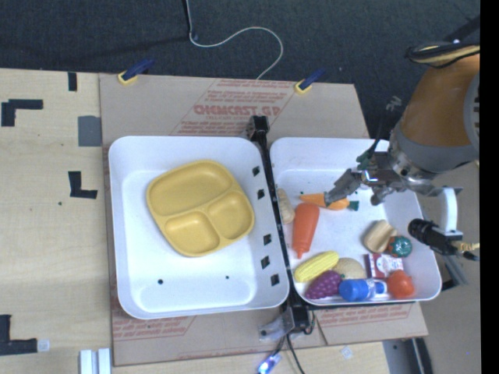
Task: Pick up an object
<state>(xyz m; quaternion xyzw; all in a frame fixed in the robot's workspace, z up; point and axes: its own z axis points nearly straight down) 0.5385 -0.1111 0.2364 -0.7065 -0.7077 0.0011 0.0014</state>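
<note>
We count two white bins side by side. The left bin (132, 232) holds one yellow divided plate (200, 206), three compartments. The right bin (312, 156) holds the toy food: one large carrot (305, 228), one corn cob (316, 266), one bunch of purple grapes (324, 285), one blue bottle (359, 290), one red tomato (401, 285), and one bread roll (378, 234). The gripper (337, 195) hangs low over the right bin's upper part, just above a small orange piece (337, 204) beside the carrot's top. We cannot tell how far its jaws stand apart, nor whether they grasp anything.
</note>
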